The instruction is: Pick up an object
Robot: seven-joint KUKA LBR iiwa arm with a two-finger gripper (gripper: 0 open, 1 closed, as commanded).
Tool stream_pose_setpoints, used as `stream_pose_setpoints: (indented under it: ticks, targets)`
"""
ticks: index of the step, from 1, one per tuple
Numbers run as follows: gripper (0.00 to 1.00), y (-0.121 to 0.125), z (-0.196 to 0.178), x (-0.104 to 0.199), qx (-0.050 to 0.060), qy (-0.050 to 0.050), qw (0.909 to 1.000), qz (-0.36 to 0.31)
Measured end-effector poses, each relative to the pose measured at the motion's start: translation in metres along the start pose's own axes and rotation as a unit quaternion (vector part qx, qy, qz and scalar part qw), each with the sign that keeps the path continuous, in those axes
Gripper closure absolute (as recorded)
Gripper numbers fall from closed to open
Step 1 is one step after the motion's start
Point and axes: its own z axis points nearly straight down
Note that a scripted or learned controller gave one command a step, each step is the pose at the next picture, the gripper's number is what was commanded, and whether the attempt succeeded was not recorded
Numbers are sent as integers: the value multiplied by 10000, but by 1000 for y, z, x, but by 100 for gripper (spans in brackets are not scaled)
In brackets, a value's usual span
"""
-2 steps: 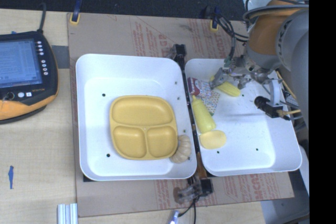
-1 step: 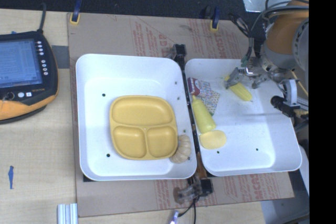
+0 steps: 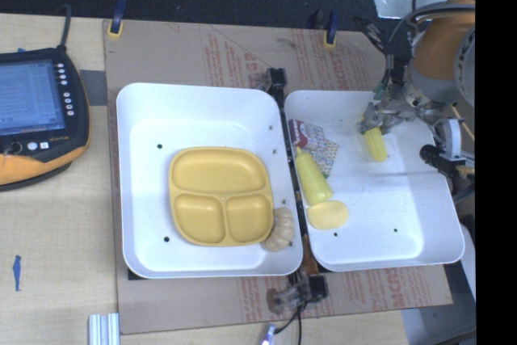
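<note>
Hovering in the right bin [image 3: 420,242], hand [image 3: 376,125] closed on a small yellow corn piece [image 3: 374,145], hanging just beneath

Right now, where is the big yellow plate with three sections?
The yellow three-section plastic plate lies in the left white bin, toward its front, with a small beige lumpy object touching its front right corner.

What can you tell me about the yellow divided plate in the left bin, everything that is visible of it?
The yellow divided plate looks like matte plastic, a rounded rectangle with three compartments: one wide across the far side, two smaller ones nearer the camera. It lies flat, right way up, on the floor of the left bin, roughly central and slightly rotated. A beige knobbly object rests against its near right corner. Its compartments hold nothing.
</note>
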Motion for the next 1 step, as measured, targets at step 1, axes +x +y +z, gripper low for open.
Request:
stream_pose_setpoints:
  ticks: [1]
  targets:
    - [100,1,10,55,2,-3,10000,-18]
